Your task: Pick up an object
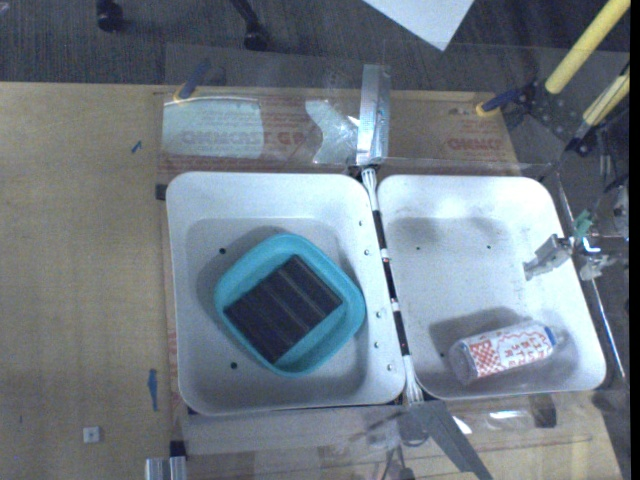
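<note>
Camera view: two bins [200, 208] — one teal dish [290, 303], one bottle [503, 349]; gripper [548, 255] state unclear.

The light over my bench [80, 268] is even and fairly bright, falling from above. The two white bins [190, 208] come up pale, close to washed out along their rims, with soft grey shading in their floors. A faint shadow sits under the teal tray [335, 273], and another beside the bottle [503, 351]. The whole picture is slightly soft and grainy. Clear plastic at the far edge [330, 128] throws small glints. The floor [300, 8] beyond is dim.
</note>
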### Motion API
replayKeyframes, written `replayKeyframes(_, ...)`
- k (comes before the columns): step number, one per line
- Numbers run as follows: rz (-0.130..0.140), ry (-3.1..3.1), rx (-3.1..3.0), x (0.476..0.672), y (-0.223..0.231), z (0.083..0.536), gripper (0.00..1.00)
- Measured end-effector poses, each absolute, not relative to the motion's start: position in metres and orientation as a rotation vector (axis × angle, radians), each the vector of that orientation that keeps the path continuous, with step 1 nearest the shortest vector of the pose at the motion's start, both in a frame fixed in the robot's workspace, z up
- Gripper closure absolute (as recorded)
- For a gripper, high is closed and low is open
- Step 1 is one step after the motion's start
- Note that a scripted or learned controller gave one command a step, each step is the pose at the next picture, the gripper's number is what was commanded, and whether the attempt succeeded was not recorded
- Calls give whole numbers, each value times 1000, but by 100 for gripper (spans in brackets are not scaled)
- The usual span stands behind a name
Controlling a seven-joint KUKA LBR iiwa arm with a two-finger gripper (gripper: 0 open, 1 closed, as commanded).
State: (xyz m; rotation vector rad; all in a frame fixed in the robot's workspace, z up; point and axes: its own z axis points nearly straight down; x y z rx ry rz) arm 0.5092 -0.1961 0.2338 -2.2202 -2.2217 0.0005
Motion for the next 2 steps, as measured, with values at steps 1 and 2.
replayKeyframes(1, -1, -2380, -2053, 480, -157, 92, 0)
replayKeyframes(2, -11, -2426, -2010, 517, -100, 88, 0)
